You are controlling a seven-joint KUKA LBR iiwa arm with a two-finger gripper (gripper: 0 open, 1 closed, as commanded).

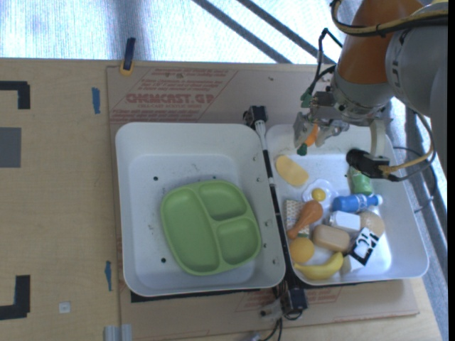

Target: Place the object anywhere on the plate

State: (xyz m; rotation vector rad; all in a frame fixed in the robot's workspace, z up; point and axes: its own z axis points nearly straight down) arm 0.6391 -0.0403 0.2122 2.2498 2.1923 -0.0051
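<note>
Your gripper (311, 139) hangs over the right bin (409, 251) at its 11 o'clock corner, pinching a small carrot (306, 141) btwn its fingers. Green plate (210, 226) sits in left bin (135, 190), approx 8 o'clock from the gripper.

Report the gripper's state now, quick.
Gripper: above the right bin's far end, with a small orange and green piece between its jaws.

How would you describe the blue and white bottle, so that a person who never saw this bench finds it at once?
Look in the right bin, the one crowded with toy food. Near its right wall lies a small bottle on its side, above the pale bread-like pieces. It is the one blue thing in that bin, with a white end.
</note>
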